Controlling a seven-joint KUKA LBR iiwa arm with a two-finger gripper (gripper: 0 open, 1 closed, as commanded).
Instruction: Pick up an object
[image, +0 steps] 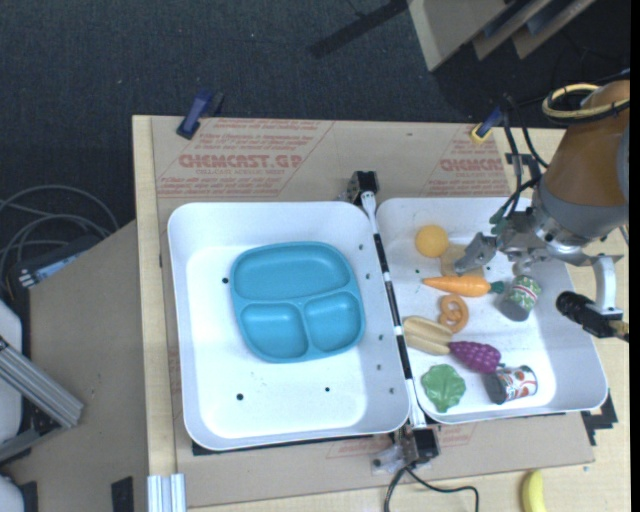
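The gripper (478, 254) hangs low over the back of the right bin (570, 385), just above the thick end of the toy carrot (457, 285); from here I can't tell how it is set. Nothing looks lifted: every toy lies on the bin floor.

The carrot lies flat, pointing toward the bins' divider. Behind it, near the far wall, sits a small orange ball (432, 241). Just right of the carrot's leafy end lies a small tin (519, 297) on its side. In front of the carrot is a pretzel (453, 314), touching a hot dog bun (426, 335). Next to that lies a bunch of purple grapes (474, 354), then a second can (513, 383) and a green lettuce leaf (442, 386) by the near wall.

The left bin (200, 400) holds a blue divided plate (296, 300)
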